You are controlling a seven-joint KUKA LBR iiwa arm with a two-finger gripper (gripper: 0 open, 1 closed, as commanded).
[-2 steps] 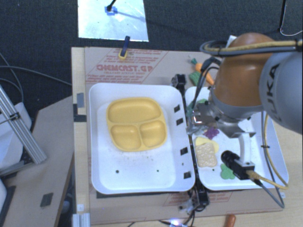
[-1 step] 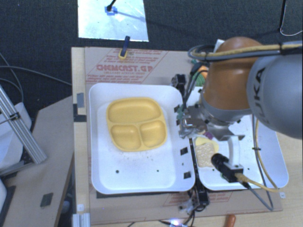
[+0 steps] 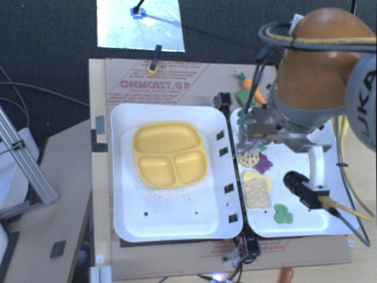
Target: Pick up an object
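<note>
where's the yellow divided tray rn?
The yellow divided tray lies in the left white bin, toward its upper middle, well left of the divider clips and of the toy food pieces in the right bin.

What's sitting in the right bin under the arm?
Visible in the right bin: a cookie, purple piece, cracker, green piece. The arm covers the bin's upper part, hiding anything there.

Smooth white plastic with a soft sheen on the left bin (image 3: 126, 217) and the right bin (image 3: 306, 224). Matt yellow plastic, smooth, on the divided tray (image 3: 169, 153). Printed brown cardboard (image 3: 156, 82) beneath. Glossy orange shell on the arm band (image 3: 321, 46). Rough, grainy face on the tan cracker piece (image 3: 256, 193), possibly foam.
</note>
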